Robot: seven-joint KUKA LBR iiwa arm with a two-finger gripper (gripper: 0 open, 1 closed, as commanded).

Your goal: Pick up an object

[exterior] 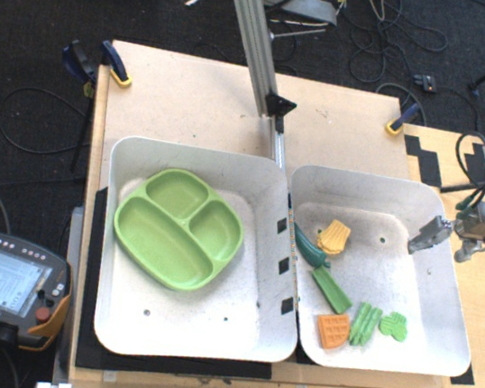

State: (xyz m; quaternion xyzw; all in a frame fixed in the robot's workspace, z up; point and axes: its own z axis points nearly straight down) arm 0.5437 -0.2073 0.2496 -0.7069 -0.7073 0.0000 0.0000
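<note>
the orange waffle piece lies nearest the camera, at the right bin's front. the gripper hangs over that bin's right rim with nothing between its fingers; how far they are parted i cannot tell. the toys sit well left of it: yellow corn, green pods, dark green pepper. crowded pieces could make a grasp slip or snag two.

Right bin: the floor's upper and right portions lie bare, giving open access. Obstacles cluster along its left and lower parts: yellow piece, dark green utensil, orange piece, green pieces. Left bin: a green divided plate occupies the centre.
</note>
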